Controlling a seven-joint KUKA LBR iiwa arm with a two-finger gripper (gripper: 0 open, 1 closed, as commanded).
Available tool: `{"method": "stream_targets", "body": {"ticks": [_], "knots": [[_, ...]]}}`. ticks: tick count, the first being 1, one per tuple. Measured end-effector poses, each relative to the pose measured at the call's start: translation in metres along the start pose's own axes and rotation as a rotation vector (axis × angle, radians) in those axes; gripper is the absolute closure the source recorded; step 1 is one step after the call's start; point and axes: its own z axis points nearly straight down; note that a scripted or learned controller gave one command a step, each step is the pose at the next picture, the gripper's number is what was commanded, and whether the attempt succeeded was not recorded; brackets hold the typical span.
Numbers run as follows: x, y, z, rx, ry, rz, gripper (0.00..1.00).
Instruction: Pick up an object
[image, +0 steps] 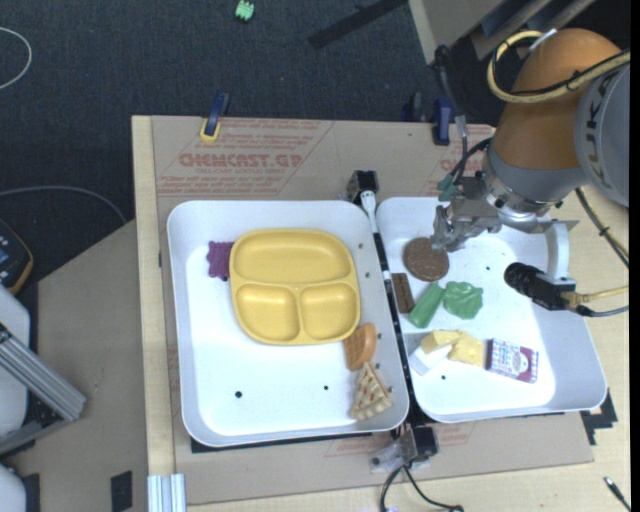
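The gripper (447, 229) hangs over the right bin (570, 385), just above a round brown cookie (427, 262). I cannot tell how it is set or if it touches the cookie. Below the cookie lie a green pepper (446, 301), yellow cheese (452, 347) and a small red box (511, 360). In the left bin (200, 390) sits a yellow tray (295, 283).
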Motion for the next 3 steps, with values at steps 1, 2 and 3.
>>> {"method": "stream_targets", "body": {"ticks": [1, 2, 3], "knots": [[0.045, -0.030, 0.010, 0.003, -0.001, 0.001, 1.00], [0.085, -0.059, -0.004, 0.002, -0.001, 0.000, 1.00], [0.111, -0.072, -0.009, 0.002, -0.001, 0.002, 1.00]]}}
